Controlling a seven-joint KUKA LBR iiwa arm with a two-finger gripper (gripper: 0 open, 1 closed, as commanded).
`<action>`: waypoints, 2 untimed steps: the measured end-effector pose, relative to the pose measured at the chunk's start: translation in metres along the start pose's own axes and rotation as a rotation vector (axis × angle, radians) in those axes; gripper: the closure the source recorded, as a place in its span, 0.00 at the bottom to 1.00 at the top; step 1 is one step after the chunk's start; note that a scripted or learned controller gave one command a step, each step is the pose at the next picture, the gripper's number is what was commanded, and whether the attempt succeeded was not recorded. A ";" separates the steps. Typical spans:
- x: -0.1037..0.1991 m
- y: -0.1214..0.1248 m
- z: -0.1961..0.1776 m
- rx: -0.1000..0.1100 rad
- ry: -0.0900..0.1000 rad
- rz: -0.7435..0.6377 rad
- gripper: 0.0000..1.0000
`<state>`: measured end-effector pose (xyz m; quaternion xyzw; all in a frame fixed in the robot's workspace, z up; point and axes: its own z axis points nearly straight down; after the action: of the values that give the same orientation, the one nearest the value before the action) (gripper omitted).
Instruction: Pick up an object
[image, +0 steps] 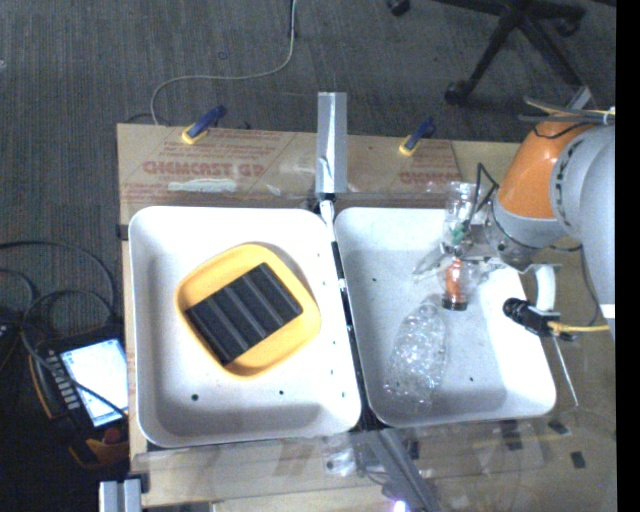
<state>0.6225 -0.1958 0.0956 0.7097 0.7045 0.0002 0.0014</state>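
From the overhead camera I see the arm (560, 190) reaching in from the right, over the back of the right bin (505, 395). The gripper (456, 256) hangs low near that bin's far wall. It is pale and see-through against the white floor, so I cannot tell whether it is apart or closed.

A clear plastic bottle (418, 352) lies on its side in the right bin, its crinkled body running toward the near-left corner and its neck pointing up toward the gripper. Its orange-brown cap (455, 290) sits just below the gripper tip. I cannot tell whether the two touch, and I see nothing clamped.

In the left bin (160, 250) a yellow tray (205, 290) rests at a slant near the middle, with a black ridged block (245, 310) lying in it, well apart from the gripper.

Behind the bins, two blue-and-yellow clamps (203, 123) (418, 133) grip the bench's cardboard sheet (240, 170)
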 end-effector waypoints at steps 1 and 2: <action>-0.009 0.015 0.000 -0.004 -0.001 -0.132 0.00; -0.008 0.016 -0.009 -0.004 -0.001 -0.134 1.00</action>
<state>0.6380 -0.2039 0.1049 0.6611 0.7503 0.0011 0.0030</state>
